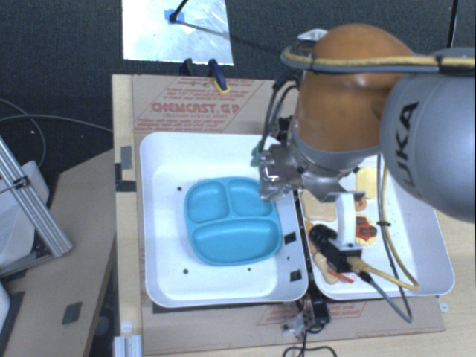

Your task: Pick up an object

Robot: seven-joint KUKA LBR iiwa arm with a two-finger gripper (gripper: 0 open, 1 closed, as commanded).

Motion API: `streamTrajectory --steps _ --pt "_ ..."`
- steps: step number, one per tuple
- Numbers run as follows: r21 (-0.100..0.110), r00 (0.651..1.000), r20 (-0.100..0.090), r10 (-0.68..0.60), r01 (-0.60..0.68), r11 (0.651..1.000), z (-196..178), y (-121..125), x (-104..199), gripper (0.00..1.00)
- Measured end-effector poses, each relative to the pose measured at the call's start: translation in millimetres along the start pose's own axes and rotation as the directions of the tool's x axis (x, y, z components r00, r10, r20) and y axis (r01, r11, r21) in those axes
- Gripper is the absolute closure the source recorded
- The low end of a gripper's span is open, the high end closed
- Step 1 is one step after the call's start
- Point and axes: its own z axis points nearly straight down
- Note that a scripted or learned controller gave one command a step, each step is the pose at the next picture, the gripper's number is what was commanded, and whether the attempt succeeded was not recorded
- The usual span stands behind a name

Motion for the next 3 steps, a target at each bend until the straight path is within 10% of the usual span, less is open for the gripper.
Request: streamTrajectory --steps 1,2,3 --pt "-0.002 1.0 -0.001 -0.001 0.001 1.0 -71 54 59 1.0" --pt "0.001 1.0 0.005 0.013 -0.013 1.0 -105 125 -4 1.0" --pt "0.016 1.0 0.007 0.012 -0.012 1.0 -40 91 -51 1.0"
